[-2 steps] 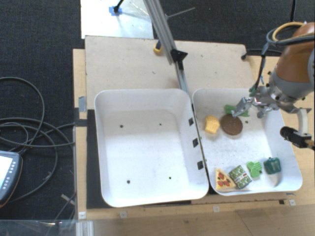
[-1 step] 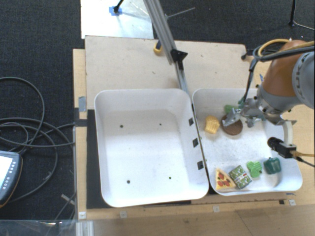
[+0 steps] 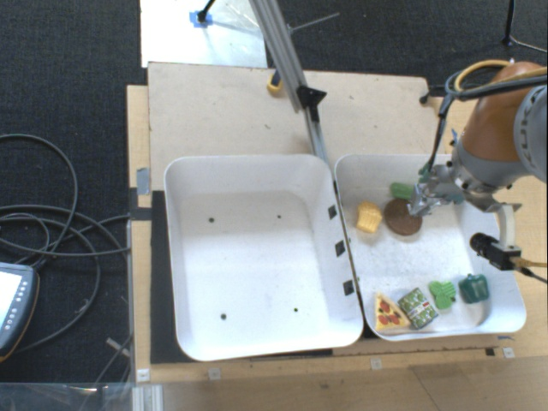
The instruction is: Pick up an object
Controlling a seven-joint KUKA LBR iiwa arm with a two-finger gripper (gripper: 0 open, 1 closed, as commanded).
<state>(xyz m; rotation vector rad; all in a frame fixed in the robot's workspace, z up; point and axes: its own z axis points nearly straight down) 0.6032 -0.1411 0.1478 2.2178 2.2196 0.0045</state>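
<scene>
My gripper [image 3: 421, 204] hangs low in the right bin [image 3: 505, 315], directly over the upper edge of a brown round disc [image 3: 401, 221]. A green piece [image 3: 402, 191] lies just left of the gripper. A yellow block [image 3: 369, 217] rests left of the disc. Along the bin's front edge lie a pizza-slice toy [image 3: 390, 312], a green patterned box [image 3: 418, 307], a light green toy [image 3: 443, 294] and a dark green toy [image 3: 473, 288].
The left bin [image 3: 248, 255] sits beside the right one, sharing a divider with black marks [image 3: 339, 248]. A grey pole [image 3: 287, 50] slants across the back of the bench. Cables lie on the floor at left.
</scene>
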